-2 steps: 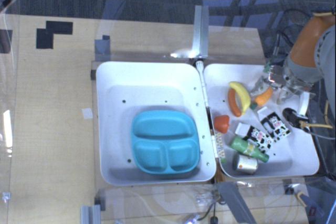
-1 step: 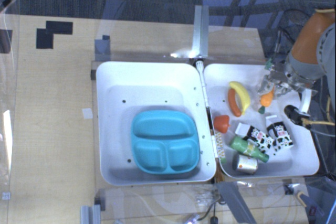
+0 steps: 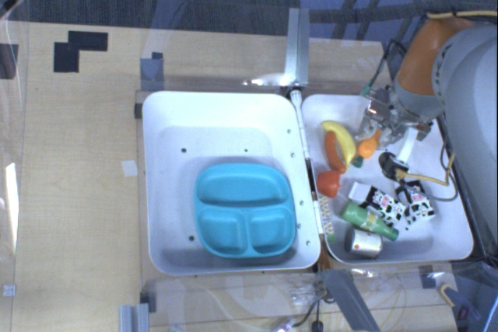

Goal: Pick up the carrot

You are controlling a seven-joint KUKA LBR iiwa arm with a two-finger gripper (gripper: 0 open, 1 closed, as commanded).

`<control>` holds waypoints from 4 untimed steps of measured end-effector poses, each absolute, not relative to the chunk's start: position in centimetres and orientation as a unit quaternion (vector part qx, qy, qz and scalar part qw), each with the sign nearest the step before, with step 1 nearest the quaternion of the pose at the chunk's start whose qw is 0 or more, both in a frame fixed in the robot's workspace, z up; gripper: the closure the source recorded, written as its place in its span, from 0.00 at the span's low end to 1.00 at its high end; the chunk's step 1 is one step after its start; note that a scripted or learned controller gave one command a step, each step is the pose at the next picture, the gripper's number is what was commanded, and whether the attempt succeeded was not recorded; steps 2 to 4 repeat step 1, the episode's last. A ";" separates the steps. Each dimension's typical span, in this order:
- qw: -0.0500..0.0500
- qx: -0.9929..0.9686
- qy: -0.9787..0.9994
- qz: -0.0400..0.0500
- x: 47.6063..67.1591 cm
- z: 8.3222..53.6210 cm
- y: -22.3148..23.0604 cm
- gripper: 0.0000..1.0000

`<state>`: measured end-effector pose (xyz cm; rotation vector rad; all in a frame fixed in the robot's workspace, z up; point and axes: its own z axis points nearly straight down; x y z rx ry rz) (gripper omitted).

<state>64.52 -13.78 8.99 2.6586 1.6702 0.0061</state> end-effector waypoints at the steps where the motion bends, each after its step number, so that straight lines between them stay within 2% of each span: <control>1: 0.001 0.847 0.532 0.003 67.0 18.7 -4.1 1.00; 4: 0.001 0.847 0.532 0.003 67.0 18.7 -4.1 1.00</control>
